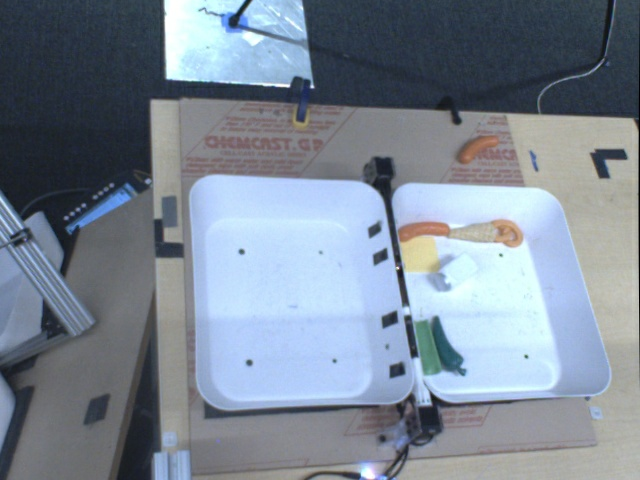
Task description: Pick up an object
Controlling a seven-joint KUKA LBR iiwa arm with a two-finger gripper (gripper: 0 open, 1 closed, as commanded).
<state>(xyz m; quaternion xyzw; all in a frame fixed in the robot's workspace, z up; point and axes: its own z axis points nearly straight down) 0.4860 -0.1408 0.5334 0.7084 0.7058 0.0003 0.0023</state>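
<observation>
The right bin (575, 298) holds several small objects. An orange sausage-shaped piece (423, 231) lies near its back left. Beside it lies a tan cone-like piece with an orange tip (488, 233). A yellow block (420, 256) sits just below the sausage piece, and a small white piece (453, 271) lies to its right. A green strip with a darker green piece (437, 347) rests near the front left wall.
The left bin (290, 288) lies beside the right one, with black clips (385, 258) along the shared edge. An orange sausage-shaped object (478, 149) lies on the cardboard behind the right bin. A shiny sheet (238, 28) lies on the floor at the back.
</observation>
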